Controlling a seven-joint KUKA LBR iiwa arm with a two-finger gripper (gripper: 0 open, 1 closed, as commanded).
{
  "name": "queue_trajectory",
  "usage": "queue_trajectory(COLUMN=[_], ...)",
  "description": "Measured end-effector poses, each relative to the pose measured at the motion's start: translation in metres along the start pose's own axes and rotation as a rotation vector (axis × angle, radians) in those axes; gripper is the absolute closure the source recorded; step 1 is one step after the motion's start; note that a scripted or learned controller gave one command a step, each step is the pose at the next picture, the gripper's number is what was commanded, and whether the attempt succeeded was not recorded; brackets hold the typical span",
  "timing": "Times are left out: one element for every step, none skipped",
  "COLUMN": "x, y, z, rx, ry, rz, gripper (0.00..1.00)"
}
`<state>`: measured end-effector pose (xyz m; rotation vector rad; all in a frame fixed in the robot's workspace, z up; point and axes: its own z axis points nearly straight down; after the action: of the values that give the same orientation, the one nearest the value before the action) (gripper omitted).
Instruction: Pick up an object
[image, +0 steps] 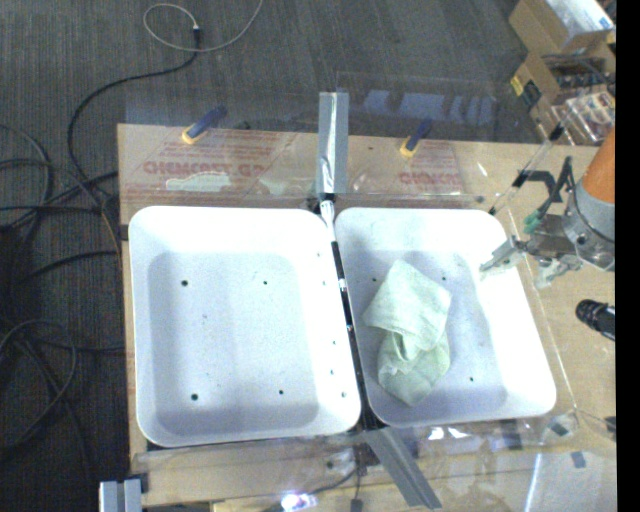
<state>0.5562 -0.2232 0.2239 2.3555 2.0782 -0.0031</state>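
A crumpled pale-green cloth (410, 328) lies in the right bin (520, 385). It looks soft and light (floppy too, I'd guess), best pinched at a raised fold. The gripper (515, 250) hovers at the bin's right rim, its opening unclear.

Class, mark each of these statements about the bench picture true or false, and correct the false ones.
1. A pale green cloth lies crumpled in the right bin. True.
2. The gripper holds the cloth. False: it is at the right bin's upper right rim, apart from the cloth.
3. The two bins sit side by side, the left bin touching the right. True.
4. The cloth is folded flat in the left bin. False: it is bunched up in the right bin.
5. The arm comes in from the picture's right. True.
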Motion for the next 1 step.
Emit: queue_trajectory(x=[0.0058], y=[-0.0332], z=[-0.0227], rx=[0.001], ry=[0.002], rz=[0.018], gripper=[0.0])
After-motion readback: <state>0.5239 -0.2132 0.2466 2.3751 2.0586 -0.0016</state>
